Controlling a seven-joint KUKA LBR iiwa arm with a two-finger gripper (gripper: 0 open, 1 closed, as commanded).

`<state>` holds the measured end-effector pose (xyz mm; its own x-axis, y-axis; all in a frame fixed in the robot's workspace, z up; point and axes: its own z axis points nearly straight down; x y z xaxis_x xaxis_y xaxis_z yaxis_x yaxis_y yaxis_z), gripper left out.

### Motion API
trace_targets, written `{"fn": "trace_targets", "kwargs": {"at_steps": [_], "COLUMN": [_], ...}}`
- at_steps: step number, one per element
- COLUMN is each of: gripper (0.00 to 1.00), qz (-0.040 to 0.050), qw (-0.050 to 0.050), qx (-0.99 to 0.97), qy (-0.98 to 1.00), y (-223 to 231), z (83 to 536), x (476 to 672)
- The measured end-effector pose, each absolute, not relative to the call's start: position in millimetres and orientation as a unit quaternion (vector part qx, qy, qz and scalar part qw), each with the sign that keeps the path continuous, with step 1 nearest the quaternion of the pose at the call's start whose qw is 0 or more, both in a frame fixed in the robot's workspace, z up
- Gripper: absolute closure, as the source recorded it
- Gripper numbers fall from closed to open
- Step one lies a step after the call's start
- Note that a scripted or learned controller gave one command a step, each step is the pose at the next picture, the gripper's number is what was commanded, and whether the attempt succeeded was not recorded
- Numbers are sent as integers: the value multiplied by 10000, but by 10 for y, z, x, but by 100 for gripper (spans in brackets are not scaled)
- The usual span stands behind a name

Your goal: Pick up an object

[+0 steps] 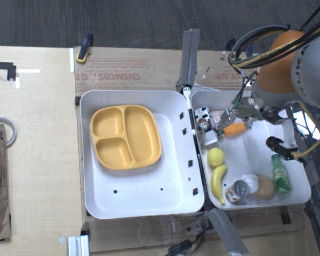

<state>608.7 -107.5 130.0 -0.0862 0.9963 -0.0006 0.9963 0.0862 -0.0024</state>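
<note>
Gripper (230, 122) sits low in the far left part of the right bin (298, 193), right at an orange carrot-like piece (235, 129). The carrot appears to touch the fingertips, but I cannot tell whether the fingers are apart or closed, or whether they have it clamped. Judging by this, the pick is at the grasp stage; the lift is not done, and a secure hold is unconfirmed. The carrot is small, orange, tapered, and lying roughly flat on the bin floor. Other candidates are nearer: lemon (215, 156), banana (218, 181), a can (236, 191), a brown round item (265, 187), and a green bottle (280, 173). The left bin (144, 196) holds a yellow divided plate (126, 136).
</note>
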Motion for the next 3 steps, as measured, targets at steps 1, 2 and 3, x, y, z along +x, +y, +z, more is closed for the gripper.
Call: {"fn": "trace_targets", "kwargs": {"at_steps": [1,2,3], "gripper": [0,100,100], "qz": [5,1,4], "qw": [-10,-19,-13], "qx": [-6476,-6488,-6443], "qy": [-7620,-7610,-7648], "y": [-1650,-1660,-1508], "z": [918,1018,2283], "x": [6206,6211,6256]}}
